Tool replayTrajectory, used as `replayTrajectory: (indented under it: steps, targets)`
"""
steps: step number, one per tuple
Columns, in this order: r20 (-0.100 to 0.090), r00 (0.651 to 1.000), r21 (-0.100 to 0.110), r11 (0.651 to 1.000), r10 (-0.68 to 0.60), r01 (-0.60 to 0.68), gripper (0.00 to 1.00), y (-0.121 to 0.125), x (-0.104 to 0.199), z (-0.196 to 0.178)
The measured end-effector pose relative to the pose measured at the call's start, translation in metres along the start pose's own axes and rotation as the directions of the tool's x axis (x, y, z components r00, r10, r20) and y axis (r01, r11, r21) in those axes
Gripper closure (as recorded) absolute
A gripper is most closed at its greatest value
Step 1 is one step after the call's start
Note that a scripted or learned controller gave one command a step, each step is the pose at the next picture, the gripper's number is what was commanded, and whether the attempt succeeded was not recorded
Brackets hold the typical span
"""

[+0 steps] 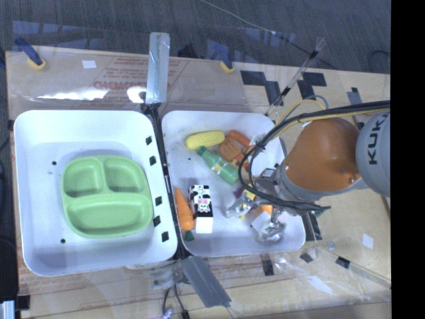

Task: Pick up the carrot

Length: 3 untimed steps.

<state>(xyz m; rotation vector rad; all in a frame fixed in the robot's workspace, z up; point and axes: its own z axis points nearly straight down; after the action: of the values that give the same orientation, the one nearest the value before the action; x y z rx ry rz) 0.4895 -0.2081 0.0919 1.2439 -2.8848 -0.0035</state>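
The carrot [183, 209] is orange with a green end. It lies lengthwise against the left wall of the right bin [174, 126], near the front. My gripper [255, 218] hangs low over the front right part of the same bin, under the orange wrist band. It is well to the right of the carrot, with a cow-patterned carton [201, 209] between the two. A small orange bit shows at the gripper, and I cannot tell what it is.
A yellow corn cob [204, 139], a green bottle [220, 165] and an orange ridged piece [234, 147] lie at the back of the right bin. The left bin [33, 131] holds a green divided plate [105, 196]. Cables loop above the wrist.
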Motion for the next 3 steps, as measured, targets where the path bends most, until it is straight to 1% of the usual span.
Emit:
replayTrajectory:
  steps: [1, 2, 3]
  targets:
    - [0.002, 0.991, 0.003, 0.991, 0.137, -0.137, 0.00, -0.003, 0.000, -0.014]
    - [0.005, 0.991, 0.005, 0.991, 0.132, -0.132, 1.00, -0.003, -0.002, -0.025]
    - [0.004, 0.991, 0.005, 0.991, 0.131, -0.131, 0.00, -0.003, -0.002, -0.024]
